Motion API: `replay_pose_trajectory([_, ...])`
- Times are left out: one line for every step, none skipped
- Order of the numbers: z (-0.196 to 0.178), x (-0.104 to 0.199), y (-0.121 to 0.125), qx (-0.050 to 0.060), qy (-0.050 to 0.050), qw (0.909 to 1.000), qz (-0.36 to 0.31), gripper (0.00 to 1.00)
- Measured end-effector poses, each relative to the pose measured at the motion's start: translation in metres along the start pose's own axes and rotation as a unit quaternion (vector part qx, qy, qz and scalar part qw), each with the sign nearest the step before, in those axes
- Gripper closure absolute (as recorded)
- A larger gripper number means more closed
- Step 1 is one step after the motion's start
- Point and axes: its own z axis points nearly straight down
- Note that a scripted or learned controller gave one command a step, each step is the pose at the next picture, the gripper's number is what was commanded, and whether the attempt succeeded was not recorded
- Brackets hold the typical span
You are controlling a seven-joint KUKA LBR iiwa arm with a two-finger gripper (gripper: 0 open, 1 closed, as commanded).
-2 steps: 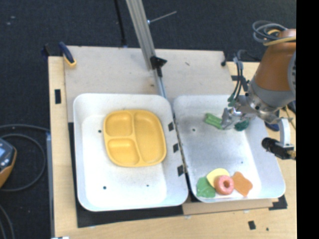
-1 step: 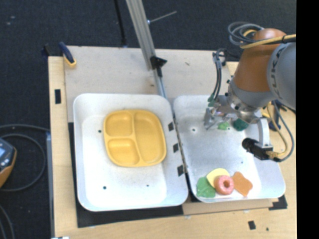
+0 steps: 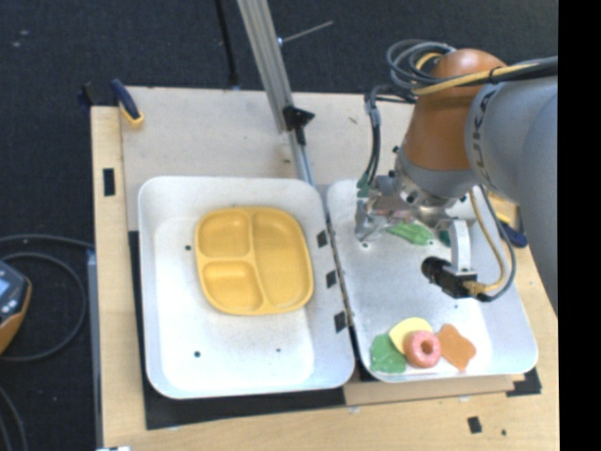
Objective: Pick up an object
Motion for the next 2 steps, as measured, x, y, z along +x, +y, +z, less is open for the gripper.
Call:
replay_pose_trajectory([-0.001,0.044,0.006,0.000,0.000,1.0000,0.000,1.00])
replay_pose_trajectory([-0.015,0.091,0.011,0.000,0.000,1.0000,0.000,1.00])
